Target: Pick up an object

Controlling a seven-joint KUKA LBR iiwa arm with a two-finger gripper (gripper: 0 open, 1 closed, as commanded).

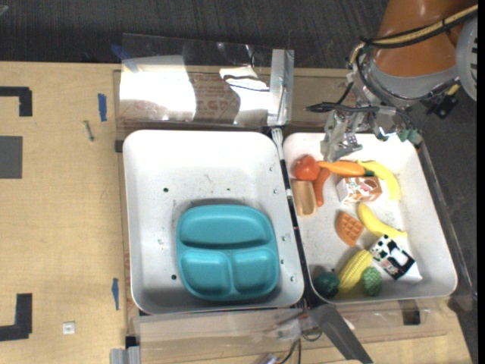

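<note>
White plastic bins sit side by side on a wooden bench, seen from above. The left bin [144, 165] holds a teal divided tray [226, 250] near its front edge. The right bin [436, 226] is crowded with toy food. A grey arm with an orange band [420, 21] reaches in from the upper right, and its gripper [342, 136] hangs over the back edge of the right bin; how far the gripper is spread cannot be told, and nothing is seen in its grasp.

Just below the gripper lies a carrot [345, 168], pointing left toward a red tomato [306, 167]. A hot dog [305, 197] rests beneath the tomato, against the wall between the bins. Right of the carrot, a banana [385, 179] curves around a small printed packet [359, 191]. A second banana [377, 221] lies lower, beside a waffle-like orange piece [348, 227]. At the front sit a black-and-white carton [392, 258], a corn cob [353, 268], a small green piece [371, 280] and a dark green round item [327, 283], packed close together.

A clear plastic sheet [193, 89] stands behind the left bin.
</note>
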